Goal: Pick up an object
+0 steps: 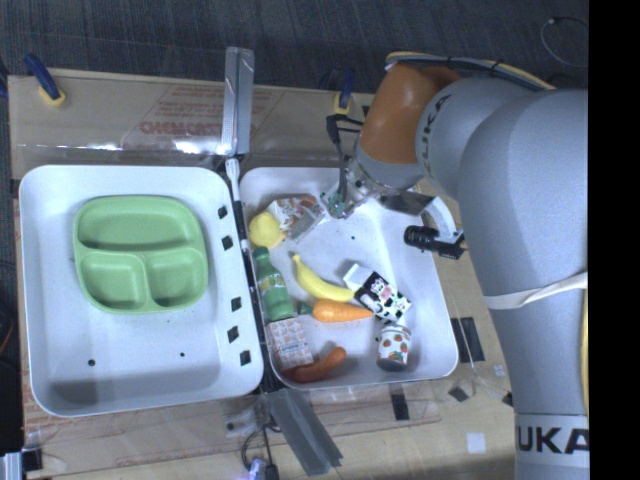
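We count two bins (40, 268), one green tray (140, 251) and one banana (320, 283) in the right bin, long axis running upper-left to lower-right. Hand (338, 204) grip: can't tell.

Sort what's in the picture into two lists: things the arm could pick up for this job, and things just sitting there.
Part of the job, all in the right bin:
banana
carrot
lemon
green bottle
sausage
cow-print carton
printed cup
snack packet
the hand

Just lying about:
green divided plate in the left bin
blue clamp
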You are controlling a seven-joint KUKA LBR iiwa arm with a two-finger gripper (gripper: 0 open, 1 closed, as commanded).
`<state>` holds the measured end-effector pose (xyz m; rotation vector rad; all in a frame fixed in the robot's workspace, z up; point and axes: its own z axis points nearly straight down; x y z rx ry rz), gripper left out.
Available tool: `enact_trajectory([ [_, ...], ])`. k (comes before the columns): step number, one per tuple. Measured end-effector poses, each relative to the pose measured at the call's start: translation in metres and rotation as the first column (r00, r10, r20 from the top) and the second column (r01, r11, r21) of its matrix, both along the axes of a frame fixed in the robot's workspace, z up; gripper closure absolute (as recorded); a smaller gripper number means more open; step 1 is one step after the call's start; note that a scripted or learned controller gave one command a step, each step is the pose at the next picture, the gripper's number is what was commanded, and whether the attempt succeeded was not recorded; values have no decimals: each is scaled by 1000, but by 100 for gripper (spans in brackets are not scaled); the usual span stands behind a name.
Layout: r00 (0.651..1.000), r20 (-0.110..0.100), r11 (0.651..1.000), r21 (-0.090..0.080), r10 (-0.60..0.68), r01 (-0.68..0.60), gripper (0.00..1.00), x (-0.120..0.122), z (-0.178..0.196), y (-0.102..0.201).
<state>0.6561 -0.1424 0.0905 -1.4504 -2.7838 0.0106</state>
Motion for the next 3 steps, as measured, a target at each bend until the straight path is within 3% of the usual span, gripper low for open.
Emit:
enact_trajectory([
  [1, 1000, 0, 1000, -2, 5, -5, 100, 1, 9, -1],
  [2, 1000, 0, 1000, -2, 5, -5, 0, 1, 8, -1],
  [3, 976, 0, 976, 7, 216, -216, 0, -64, -1, -25],
])
